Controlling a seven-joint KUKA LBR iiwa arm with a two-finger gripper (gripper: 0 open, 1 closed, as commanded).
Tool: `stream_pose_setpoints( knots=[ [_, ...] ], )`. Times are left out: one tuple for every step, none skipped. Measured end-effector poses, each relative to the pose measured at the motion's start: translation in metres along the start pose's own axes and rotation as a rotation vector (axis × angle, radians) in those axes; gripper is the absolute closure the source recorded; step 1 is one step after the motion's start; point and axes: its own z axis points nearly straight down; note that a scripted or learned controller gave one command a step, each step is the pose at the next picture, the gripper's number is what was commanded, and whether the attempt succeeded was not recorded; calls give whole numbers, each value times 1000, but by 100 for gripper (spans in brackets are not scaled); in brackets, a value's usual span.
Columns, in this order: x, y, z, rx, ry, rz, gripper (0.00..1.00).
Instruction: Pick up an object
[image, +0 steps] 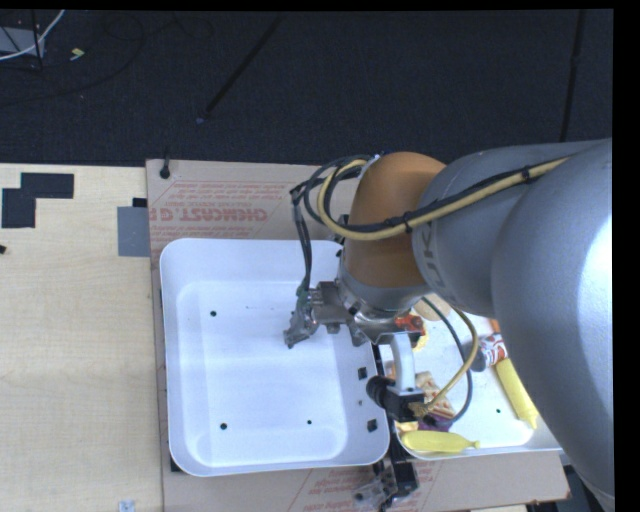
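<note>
The gripper (298, 328) hangs low over the left bin (178, 350), towards its far right corner, and nothing can be seen held in it; whether it is open or closed I cannot tell, as the wrist hides much of it. The floor of that bin that can be seen is bare white with a few small dark dots, so a descent here would probably close on nothing. All the pickable things lie in the right bin (490, 415), partly under the arm: a long yellow stick (515, 392) lying at a slant near the right side, a flat yellow piece (440, 441) against the near rim, a red-and-white item (490, 350) further back, and some tan and orange bits too hidden to name. To do the step well, the arm should probably lift clear, cross the shared wall, and come down over the yellow stick, which lies apart from the rest, closing across its narrow width. Both bins sit on a cardboard sheet (210, 200) on the tabletop (70, 350).
</note>
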Motion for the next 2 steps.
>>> stream_pose_setpoints(
  knots=[
    [39, 28, 77, -6, -2, 5, 0],
    [11, -3, 57, -8, -3, 10, 0]
  ],
)
